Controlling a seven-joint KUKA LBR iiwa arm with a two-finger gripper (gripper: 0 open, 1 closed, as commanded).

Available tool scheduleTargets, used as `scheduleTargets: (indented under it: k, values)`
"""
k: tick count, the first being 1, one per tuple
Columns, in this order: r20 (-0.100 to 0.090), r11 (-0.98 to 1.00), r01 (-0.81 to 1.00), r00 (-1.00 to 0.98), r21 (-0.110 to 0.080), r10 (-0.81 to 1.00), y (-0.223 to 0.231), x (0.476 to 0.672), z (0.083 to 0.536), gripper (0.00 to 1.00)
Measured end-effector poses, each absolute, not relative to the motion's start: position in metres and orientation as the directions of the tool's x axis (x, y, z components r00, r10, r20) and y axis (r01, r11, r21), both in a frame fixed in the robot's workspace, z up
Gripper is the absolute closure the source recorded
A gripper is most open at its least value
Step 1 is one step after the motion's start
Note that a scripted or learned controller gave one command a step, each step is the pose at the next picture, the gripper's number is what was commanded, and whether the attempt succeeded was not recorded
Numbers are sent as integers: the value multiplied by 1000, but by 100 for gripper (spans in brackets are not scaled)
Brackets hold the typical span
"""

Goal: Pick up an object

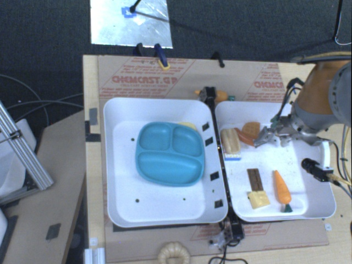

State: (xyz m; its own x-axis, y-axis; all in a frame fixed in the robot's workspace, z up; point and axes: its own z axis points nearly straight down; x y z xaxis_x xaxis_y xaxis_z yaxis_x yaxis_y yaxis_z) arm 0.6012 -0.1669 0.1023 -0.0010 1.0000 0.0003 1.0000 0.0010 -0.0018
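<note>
The right bin [324,202] holds several toy foods. A tan bun [230,141] lies at its left wall, with a blue edge under its near end. Beside it sits an orange-brown piece [251,130]. Nearer the front lie a brown bar [254,178], a pale yellow block [258,199] and an orange carrot [282,187]. My gripper [268,136] hangs low over the back of this bin, just right of the orange-brown piece, at or very near its edge. Nothing is visibly held.
The left bin [118,147] carries a blue divided plate [170,153] with a yellow item [188,125] peeking out behind it. A black clamp strip [215,147] runs between the bins. A small orange object [220,96] sits behind them, and a tan ring [175,253] lies at the bench front.
</note>
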Motion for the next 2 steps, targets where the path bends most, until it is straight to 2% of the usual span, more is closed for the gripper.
scheduleTargets:
  k: [1, 2]
  values:
    - [0, 1, 1000, -1, 0, 1000, -166, 602, 84, 0]
    - [0, 1, 1000, -1, 3, 1000, -167, 603, 96, 100]
